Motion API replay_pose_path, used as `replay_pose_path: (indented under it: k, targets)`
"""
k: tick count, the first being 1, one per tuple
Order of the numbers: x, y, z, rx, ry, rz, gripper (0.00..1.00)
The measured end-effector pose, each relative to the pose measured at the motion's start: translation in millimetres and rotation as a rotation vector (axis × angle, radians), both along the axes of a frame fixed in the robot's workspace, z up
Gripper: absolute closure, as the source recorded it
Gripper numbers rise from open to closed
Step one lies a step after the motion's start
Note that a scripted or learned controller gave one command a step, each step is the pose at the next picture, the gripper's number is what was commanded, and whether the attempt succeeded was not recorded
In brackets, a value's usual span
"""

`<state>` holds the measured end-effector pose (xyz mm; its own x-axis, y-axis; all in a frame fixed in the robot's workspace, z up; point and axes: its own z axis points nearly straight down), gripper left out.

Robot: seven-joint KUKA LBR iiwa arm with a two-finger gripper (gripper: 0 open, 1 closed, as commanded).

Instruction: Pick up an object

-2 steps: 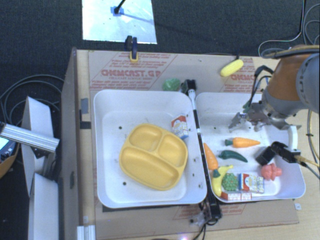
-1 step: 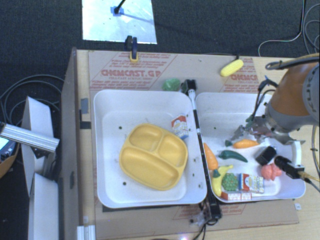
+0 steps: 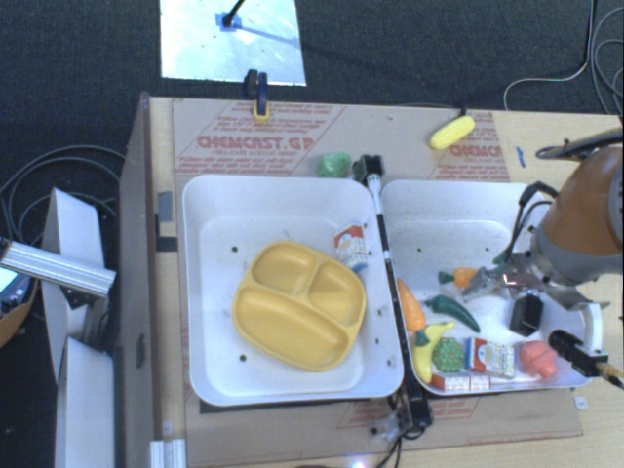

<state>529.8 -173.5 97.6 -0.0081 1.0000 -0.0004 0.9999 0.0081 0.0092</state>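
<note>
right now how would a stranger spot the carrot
Look in the right bin, along its left wall. The carrot lies there, just above the banana. It is the only long, plain orange piece, tapering to a point.

Dark carpet floor [image 3: 78, 57] surrounds a cardboard-topped bench [image 3: 292, 130]; a pale sheet [image 3: 232, 27] lies beyond, cables [image 3: 58, 174] at left.

glossy plastic yellow tray [image 3: 298, 304], smooth white bins [image 3: 210, 261]
</note>
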Motion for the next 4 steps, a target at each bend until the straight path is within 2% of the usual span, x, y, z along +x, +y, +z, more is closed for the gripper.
replay_pose_path:
  k: [1,2,3,4]
  targets:
    - [-42.6,-12.7,-12.9,0.007,0.008,-0.005,0.0]
    - [-17.0,73.1,-12.3,-0.003,0.004,-0.008,0.0]
    - [53.4,73.3,-12.3,-0.002,0.001,-0.001,0.0]
    - [125.3,83.5,-13.1,-0.007,0.03,0.003,0.0]
